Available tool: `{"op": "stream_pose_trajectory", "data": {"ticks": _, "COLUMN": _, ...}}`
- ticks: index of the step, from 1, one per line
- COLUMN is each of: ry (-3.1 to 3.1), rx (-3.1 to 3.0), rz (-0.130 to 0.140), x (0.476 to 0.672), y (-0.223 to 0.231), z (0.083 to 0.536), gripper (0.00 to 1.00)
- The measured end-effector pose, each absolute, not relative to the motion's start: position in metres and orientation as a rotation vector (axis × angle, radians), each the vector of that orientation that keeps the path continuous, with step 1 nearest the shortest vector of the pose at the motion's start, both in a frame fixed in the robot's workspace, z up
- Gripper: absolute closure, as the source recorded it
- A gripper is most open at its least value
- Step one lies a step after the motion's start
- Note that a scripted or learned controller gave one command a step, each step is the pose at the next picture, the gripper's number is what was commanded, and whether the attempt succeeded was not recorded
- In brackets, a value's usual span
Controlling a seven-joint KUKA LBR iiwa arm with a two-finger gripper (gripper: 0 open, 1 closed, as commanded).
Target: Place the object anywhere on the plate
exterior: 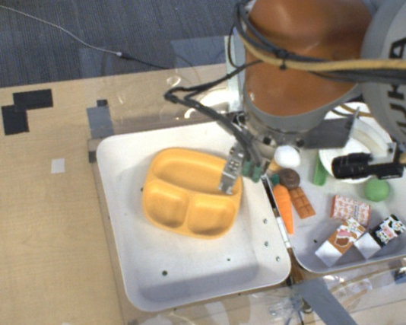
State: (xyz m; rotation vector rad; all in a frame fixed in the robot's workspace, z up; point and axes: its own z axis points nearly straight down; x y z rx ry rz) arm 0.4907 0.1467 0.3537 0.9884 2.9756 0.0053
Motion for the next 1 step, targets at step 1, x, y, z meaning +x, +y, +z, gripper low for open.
{"op": "stream_pose_trajectory", "data": {"ticks": 1, "ry": 3.053, "rx": 0.733, "rz": 0.002, "x": 0.5153, "y": 0.1786, "z": 0.2865, "gripper": 1.0}}
